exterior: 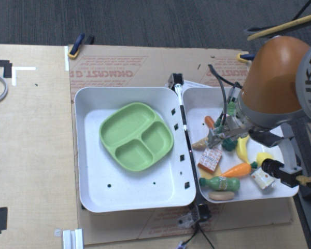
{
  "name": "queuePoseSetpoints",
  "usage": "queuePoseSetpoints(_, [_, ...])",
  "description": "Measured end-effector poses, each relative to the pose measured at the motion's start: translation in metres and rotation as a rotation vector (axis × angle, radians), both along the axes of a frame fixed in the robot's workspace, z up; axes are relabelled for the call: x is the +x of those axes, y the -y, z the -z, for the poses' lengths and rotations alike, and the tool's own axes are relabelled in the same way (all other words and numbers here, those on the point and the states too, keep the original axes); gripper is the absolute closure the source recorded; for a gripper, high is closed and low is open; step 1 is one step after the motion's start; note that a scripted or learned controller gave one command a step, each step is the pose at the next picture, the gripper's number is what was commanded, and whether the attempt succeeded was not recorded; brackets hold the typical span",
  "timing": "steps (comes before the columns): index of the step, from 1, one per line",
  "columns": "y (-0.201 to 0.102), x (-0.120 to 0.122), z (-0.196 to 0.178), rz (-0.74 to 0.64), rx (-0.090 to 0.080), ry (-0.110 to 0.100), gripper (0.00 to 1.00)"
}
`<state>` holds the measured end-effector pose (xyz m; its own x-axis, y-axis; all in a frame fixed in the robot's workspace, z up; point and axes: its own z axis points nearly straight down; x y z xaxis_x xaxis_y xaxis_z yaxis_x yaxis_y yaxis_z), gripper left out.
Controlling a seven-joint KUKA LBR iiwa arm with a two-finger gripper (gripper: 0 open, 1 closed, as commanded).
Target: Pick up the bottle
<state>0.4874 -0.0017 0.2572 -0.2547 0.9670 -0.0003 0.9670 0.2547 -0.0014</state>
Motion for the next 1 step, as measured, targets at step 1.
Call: queuePoseSetpoints(1, [-0.0986,-0.0099,-0.0187,-0.016,0.0,0.0,1.0])
